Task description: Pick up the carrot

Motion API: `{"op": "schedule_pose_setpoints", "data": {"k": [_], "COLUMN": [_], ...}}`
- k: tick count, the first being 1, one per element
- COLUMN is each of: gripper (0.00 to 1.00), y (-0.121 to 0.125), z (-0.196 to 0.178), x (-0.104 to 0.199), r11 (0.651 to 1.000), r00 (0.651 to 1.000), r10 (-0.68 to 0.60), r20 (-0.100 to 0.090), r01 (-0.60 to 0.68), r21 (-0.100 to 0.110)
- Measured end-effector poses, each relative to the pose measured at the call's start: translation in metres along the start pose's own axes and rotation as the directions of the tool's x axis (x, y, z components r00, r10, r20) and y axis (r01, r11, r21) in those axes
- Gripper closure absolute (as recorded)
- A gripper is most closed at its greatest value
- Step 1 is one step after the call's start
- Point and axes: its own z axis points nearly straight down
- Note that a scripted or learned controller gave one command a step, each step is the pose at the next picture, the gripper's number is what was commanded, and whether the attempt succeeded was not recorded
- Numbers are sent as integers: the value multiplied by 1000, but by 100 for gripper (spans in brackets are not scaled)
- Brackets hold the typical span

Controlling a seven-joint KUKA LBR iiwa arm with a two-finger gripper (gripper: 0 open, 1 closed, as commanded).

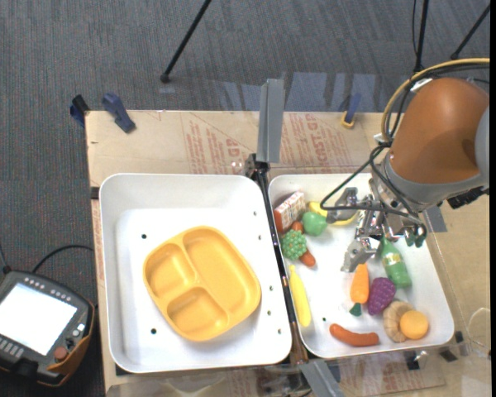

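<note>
Carrot [360, 285] is the thing to grab, and it sits in the right bin [443, 304], near the middle, pointing up and down with its fat orange end up and its little green top at the bottom. It looks like a toy made of hard plastic, so I think it is light and stiff and will not squash, but its smooth skin may be a bit slippery. The best place to pinch it is likely across the fat middle, from side to side, because the pointy end gets thin and could pop out. The gripper [360, 251] hangs just above the top end of the carrot, and its metal parts are too small and tangled to see well, so I cannot tell if it is wide or narrow; nothing looks pinched in it. A purple bunch of grapes [381, 294] lies just beside the carrot on its right side, and a green bottle [395, 270] is near that too, so a grab could bump them. A red sausage [355, 335] lies below the carrot, close to the front wall, and a yellow corn cob [300, 294] lies along the left wall. A green broccoli [294, 244] and a small box [288, 210] sit farther back. The left bin [116, 222] holds a yellow plate [202, 282] with three parts. The carrot is not picked up yet.
</note>
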Motion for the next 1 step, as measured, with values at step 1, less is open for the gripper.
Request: {"op": "schedule_pose_setpoints", "data": {"k": [1], "gripper": [0], "y": [-80], "z": [103], "x": [30], "r11": [997], "r00": [997], "r10": [-72], "r20": [-10], "r01": [72], "r21": [-3]}}
